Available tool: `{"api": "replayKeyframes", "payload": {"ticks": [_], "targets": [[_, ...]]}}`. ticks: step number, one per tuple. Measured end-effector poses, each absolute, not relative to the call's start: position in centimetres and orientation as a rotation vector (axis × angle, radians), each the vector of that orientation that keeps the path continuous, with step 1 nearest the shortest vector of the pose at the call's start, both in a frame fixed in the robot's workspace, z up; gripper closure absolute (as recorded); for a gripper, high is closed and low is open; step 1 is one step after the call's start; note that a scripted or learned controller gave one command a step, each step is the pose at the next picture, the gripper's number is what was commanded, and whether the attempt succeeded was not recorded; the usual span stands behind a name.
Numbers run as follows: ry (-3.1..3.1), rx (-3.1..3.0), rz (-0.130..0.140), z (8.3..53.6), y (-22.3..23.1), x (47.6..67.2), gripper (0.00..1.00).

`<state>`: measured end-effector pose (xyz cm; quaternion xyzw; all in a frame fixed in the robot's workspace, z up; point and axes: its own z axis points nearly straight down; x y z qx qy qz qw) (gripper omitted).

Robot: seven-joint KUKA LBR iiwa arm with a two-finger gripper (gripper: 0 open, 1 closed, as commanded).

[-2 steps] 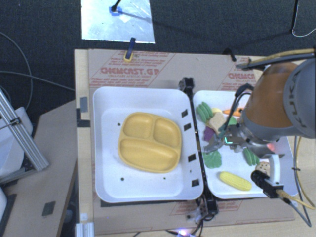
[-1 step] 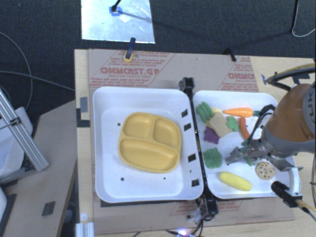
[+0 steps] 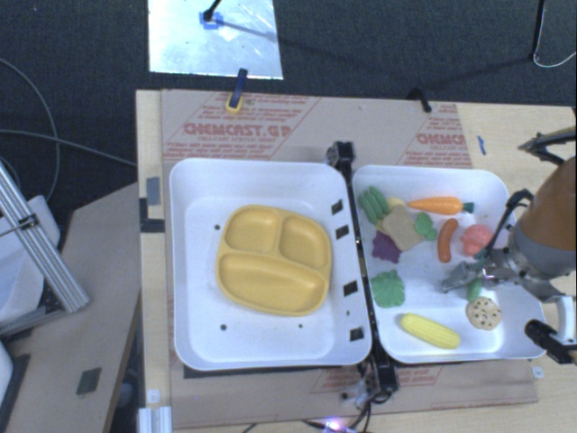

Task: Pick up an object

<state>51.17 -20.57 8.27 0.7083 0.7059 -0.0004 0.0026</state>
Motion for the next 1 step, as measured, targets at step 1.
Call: {"api": "replayKeyframes", "payload": {"ticks": [1], "targets": [[2.224,2.215,0.002,9.49,-20.09,51.2,1.0]]}}
